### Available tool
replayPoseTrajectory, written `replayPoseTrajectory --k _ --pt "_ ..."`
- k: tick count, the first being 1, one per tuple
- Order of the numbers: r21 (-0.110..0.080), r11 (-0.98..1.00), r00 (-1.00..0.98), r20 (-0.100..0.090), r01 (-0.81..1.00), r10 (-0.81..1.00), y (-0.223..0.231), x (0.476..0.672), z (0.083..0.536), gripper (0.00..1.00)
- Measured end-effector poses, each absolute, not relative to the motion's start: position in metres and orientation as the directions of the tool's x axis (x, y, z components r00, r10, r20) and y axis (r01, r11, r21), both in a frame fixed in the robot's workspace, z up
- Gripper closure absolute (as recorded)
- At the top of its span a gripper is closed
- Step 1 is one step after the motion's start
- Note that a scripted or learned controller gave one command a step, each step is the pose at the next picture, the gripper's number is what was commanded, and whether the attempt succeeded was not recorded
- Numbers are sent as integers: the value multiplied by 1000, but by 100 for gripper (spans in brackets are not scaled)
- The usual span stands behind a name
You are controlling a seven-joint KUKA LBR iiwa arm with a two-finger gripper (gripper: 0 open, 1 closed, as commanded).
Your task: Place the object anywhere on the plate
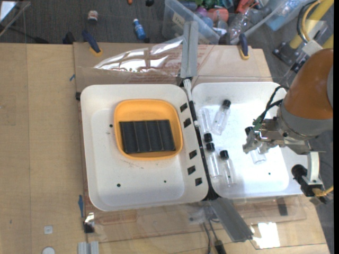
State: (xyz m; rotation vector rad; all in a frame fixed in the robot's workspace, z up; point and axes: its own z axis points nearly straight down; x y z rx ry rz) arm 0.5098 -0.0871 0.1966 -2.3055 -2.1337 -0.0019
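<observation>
A small clear plastic vial (259, 155) lies on the right bin's floor just under the gripper (257, 142), whose opening I cannot tell; being slick and see-through, it may slip and never reach the orange square plate (123, 112) far left; no writing is legible.

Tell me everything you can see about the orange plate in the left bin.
The orange plate is a squarish dish with rounded corners and a raised rim; it looks like matte plastic. It lies flat in the left bin, toward the bin's back half and a little right of centre. A dark ribbed rectangular block lies in it, covering most of its floor, so mainly the rim shows. Nothing else touches the plate. The hand is over the right bin.
</observation>
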Motion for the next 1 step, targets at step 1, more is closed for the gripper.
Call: replayPoseTrajectory --k 1 --pt "1 -77 77 1 997 997 -87 510 197 0"
